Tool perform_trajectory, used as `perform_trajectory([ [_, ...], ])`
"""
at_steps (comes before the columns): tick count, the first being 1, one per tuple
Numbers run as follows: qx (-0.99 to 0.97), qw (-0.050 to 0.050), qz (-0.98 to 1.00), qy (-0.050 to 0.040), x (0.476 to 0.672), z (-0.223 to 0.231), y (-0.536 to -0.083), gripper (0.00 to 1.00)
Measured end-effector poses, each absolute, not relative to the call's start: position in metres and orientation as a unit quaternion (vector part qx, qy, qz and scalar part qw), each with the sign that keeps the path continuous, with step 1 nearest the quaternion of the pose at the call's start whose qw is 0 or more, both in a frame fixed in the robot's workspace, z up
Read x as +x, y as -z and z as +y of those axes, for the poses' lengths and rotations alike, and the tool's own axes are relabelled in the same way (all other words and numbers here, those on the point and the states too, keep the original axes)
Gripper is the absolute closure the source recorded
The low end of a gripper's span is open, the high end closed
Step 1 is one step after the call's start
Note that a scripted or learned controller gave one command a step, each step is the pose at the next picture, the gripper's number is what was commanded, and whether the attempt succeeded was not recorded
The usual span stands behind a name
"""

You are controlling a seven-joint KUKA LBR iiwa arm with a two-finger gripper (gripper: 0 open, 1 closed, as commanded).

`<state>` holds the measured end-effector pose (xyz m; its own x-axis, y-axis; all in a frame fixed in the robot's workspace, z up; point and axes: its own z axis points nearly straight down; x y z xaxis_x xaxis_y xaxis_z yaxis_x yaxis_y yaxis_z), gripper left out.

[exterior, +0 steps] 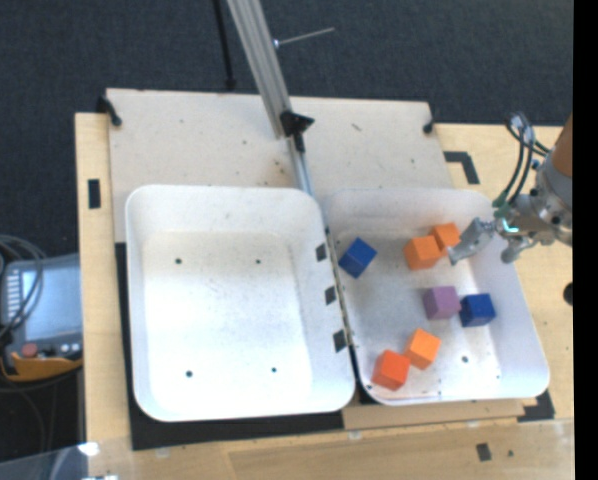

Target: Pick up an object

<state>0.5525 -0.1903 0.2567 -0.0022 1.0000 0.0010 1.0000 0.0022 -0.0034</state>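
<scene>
A grey robot arm with an orange band above its wrist reaches in from the right over a wooden bench, its two-finger gripper [487,240] hanging above the far right part of the right-hand shallow white plastic bin [514,368]. One finger [463,244] angles down to the left, ending just beside a small orange block [446,236]; the other [510,250] sits well apart from it, so the gripper looks spread, with nothing between its fingers, though from this slanted view the gap is hard to judge with certainty.

Seven small blocks lie scattered in that bin: a larger orange cube [422,252] touching the small orange block on its near left, a blue cube [357,256] toward the bin's left wall, a purple cube [440,302] with a dark blue cube [477,310] just beside it on the right, and, nearer the front, an orange cube [424,347] next to a red-orange cube [390,369]. The left-hand white bin [149,368] sits alongside, and a slanted aluminium rail [260,53] rises from the far edge of the bench.

The step in hand appears to be the approach: no block is lifted yet. The pair of orange blocks by the fingertip seems the likely target. The next move calls for centring the fingers over one block, descending, and closing without the neighbouring block jamming the grip.
</scene>
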Motion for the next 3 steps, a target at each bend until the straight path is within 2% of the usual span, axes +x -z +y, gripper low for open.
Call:
perform_trajectory([
  [1,-0.706,0.0,-0.708,0.0005,0.553,-0.19,-0.259,0.0],
  [3,-0.708,0.002,-0.706,-0.002,0.555,-0.182,-0.151,0.0],
])
